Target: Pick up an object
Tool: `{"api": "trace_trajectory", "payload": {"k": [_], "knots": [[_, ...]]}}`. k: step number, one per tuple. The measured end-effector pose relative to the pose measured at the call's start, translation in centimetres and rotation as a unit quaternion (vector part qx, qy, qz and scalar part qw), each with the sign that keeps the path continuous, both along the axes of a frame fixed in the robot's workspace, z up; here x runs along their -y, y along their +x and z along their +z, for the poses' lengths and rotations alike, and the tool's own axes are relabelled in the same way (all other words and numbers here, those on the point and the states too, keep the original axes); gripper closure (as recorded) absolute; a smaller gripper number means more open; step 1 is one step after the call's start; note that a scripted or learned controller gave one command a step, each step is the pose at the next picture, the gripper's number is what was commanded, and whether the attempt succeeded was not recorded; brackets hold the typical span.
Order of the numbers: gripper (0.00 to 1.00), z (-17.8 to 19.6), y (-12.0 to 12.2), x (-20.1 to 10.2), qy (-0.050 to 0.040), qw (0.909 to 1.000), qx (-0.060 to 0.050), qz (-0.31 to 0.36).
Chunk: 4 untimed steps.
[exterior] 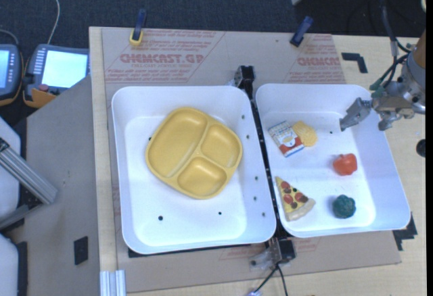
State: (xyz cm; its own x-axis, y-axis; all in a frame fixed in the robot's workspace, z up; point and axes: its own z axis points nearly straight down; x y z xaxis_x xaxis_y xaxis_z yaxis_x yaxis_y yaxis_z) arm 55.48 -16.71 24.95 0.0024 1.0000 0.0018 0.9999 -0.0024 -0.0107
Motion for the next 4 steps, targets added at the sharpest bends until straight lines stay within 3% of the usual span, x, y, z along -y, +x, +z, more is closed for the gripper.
{"api": "trace_trajectory", "payload": {"k": [1,3,4], "knots": [[0.00,0.6,0.2,0.0,-0.0012,1.0000,0.006,0.001],[0.00,-8.6,-0.1,0.5,0.0001,1.0000,0.002,0.001],[0.00,-14.9,-0.6,0.7,0.0004,1.0000,0.002,0.001]]}}
